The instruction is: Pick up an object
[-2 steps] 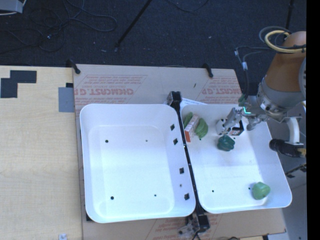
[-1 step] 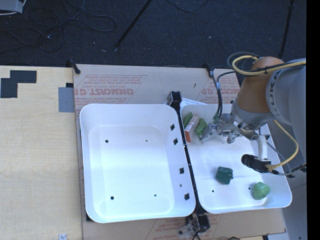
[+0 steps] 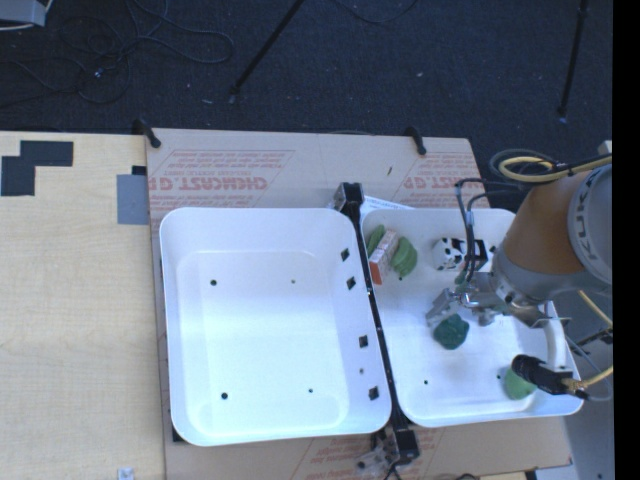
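Note:
My gripper [image 3: 447, 313] hangs low over the middle of the right bin [image 3: 470, 408]. A dark green round object [image 3: 451, 333] sits right at its tip, touching or nearly touching it; whether it is held is unclear. A green leafy item [image 3: 404, 258] and an orange-and-white packet [image 3: 381, 253] lie at the bin's far left. A small black-and-white object [image 3: 447, 253] lies behind the gripper. A light green piece [image 3: 516, 388] rests near the front right corner.
The left bin [image 3: 180, 268] stands beside the right one, with a black divider clip row [image 3: 362, 298] between them. Both rest on a cardboard sheet [image 3: 250, 168] on the wooden bench. The arm [image 3: 545, 238] covers the right bin's far right side.

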Robot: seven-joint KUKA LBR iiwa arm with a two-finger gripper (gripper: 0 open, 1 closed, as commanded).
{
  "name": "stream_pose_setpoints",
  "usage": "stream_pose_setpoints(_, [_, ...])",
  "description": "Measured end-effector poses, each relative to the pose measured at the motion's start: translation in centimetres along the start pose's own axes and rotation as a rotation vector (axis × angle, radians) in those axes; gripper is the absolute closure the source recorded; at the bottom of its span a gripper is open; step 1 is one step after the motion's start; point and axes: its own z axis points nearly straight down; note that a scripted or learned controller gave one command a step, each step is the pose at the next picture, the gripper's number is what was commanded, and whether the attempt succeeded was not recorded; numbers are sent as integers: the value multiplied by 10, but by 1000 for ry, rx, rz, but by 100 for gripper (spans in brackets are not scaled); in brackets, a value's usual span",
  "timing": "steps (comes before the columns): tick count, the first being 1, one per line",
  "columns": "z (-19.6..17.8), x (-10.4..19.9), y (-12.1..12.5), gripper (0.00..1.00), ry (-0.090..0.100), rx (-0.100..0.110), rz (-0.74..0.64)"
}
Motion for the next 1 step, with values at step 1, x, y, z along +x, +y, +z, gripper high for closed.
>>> stream_pose_setpoints(1, [-12,1,3,100,-1,-5,1])
